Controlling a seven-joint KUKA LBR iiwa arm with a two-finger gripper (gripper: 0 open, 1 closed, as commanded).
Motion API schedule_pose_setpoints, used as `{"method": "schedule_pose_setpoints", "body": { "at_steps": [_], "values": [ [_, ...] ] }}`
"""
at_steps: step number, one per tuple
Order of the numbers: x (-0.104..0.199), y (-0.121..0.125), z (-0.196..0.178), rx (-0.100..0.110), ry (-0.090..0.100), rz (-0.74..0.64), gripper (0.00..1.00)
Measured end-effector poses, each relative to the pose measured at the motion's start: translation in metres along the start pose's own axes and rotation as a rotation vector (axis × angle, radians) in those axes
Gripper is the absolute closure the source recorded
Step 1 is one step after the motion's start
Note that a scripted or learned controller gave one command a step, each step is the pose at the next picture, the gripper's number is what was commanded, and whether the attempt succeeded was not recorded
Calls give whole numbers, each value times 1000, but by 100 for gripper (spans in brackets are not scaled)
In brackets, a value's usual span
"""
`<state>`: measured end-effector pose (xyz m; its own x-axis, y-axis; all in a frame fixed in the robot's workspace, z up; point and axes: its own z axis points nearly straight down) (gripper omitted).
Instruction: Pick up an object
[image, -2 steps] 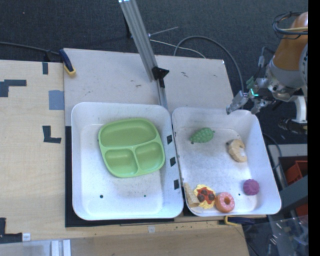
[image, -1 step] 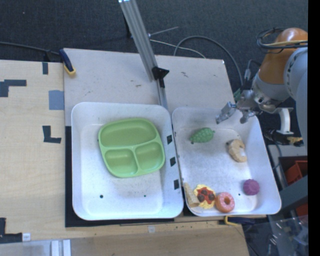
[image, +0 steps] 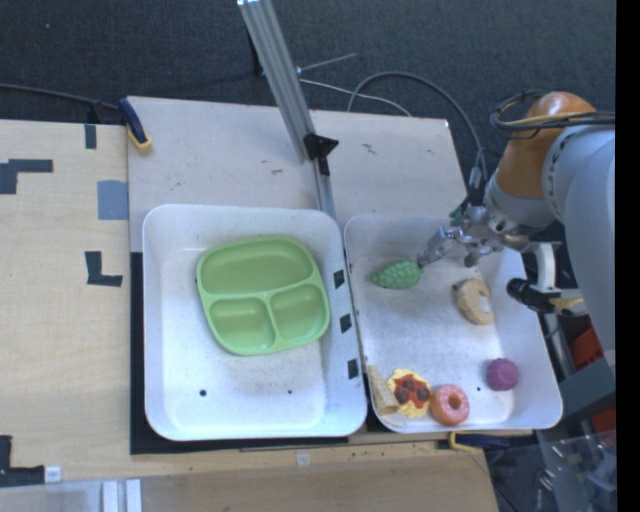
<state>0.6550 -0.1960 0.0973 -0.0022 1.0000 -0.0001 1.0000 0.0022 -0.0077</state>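
Reach is being made over the right bin (image: 545, 400) by the gripper (image: 452, 240), which is hanging at the bin's 12 o'clock side. Whether anything is being gripped cannot be told; the tool is too small and blurred.

A green bumpy piece (image: 398, 275) is lying at about 8 o'clock from the gripper, just beside it, with its long axis running from 9 to 3 o'clock and its narrow end toward the tool. It is being judged the likeliest target, so a short shift toward 8 o'clock and a descent would be needed.

A bagel (image: 473, 300) is lying at 5 o'clock, near. A purple ball (image: 502, 374), a donut (image: 449, 404) and a pizza slice (image: 407, 391) are sitting well apart at the bin's 6 o'clock edge. A green tray (image: 263, 294) is resting in the left bin (image: 170, 400).
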Motion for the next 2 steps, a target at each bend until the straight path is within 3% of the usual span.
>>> {"method": "schedule_pose_setpoints", "body": {
  "at_steps": [1, 2],
  "values": [
    [1, 0, 10, -5, -1, -1, 0],
    [2, 0, -1, -6, -2, -3, 100]
  ]
}}
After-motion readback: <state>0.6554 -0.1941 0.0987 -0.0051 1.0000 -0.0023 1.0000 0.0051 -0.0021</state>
